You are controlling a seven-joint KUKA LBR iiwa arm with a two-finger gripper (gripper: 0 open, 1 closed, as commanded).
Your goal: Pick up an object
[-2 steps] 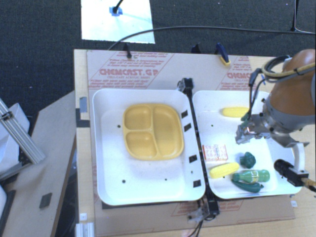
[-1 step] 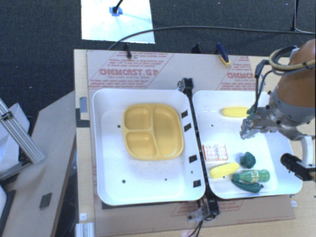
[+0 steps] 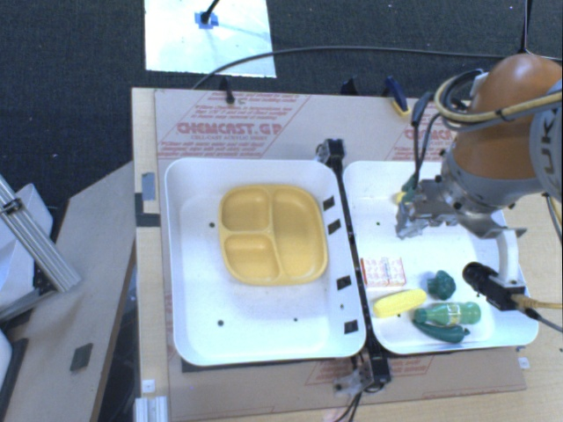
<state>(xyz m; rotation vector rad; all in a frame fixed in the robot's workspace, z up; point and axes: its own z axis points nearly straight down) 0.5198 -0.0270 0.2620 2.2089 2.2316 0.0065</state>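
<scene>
Wooden bench (image 3: 106, 236), white bins (image 3: 189, 323), dark carpet (image 3: 70, 42) seemingly

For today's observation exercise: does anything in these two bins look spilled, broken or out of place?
Nothing stands out. The yellow divided plate lies flat in the left bin. In the right bin, a small card, a yellow piece, a green bottle and a teal lump lie loosely grouped near the front, intact.

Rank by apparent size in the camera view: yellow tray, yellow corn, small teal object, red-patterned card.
1. yellow tray
2. yellow corn and red-patterned card, too alike to rank
3. small teal object
</scene>
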